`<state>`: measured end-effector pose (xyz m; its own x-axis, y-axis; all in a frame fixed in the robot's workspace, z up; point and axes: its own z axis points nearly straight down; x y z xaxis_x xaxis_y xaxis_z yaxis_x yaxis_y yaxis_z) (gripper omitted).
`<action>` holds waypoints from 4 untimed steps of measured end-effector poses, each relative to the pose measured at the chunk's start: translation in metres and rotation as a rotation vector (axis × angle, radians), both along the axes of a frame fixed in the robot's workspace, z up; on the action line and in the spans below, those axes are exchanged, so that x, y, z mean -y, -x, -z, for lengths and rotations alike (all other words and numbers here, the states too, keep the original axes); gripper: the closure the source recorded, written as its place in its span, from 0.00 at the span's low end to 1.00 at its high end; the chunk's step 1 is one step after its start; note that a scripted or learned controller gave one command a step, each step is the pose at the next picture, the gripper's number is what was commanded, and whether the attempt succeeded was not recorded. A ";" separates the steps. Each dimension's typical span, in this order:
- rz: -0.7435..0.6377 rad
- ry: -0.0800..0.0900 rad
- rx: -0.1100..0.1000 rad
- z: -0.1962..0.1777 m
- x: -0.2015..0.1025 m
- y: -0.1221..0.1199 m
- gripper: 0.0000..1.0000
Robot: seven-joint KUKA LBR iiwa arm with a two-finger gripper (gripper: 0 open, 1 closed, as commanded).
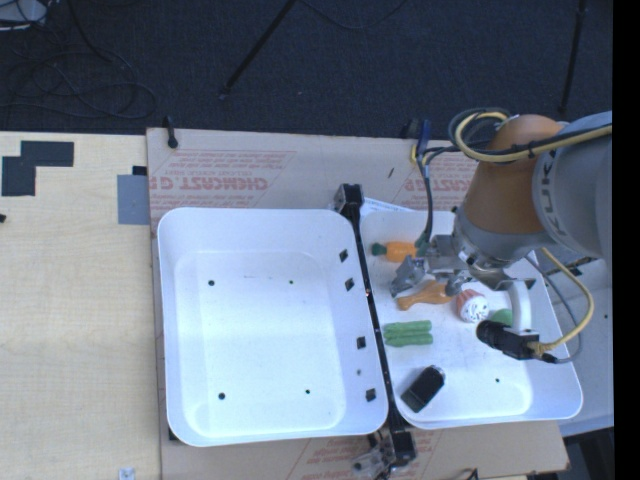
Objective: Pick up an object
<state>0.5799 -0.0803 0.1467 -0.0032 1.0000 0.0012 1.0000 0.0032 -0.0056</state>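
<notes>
My gripper (432,276) is low in the right bin (560,398), near its back half, under the grey arm with the orange band (510,183). Directly below it lies a tan-orange piece (428,295). An orange carrot-like toy (399,251) lies just left of the gripper, towards the back. A white and red ball-like object (472,307) sits to its right. A green ridged object (408,333) lies in front of it. A black block (424,388) rests near the bin's front edge.
The left bin (200,230) stands beside the right one, with a black divider (366,308) along their shared rim. Cables and a black connector (508,341) hang from the arm over the right bin's right side. Cardboard (250,173) lies under both bins.
</notes>
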 end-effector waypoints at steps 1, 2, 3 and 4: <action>0.002 0.002 0.011 -0.043 0.000 -0.066 0.00; 0.006 0.003 0.000 0.004 0.053 -0.063 0.00; -0.004 0.000 0.012 -0.088 -0.019 -0.066 0.00; 0.000 0.001 0.002 -0.092 -0.015 -0.064 1.00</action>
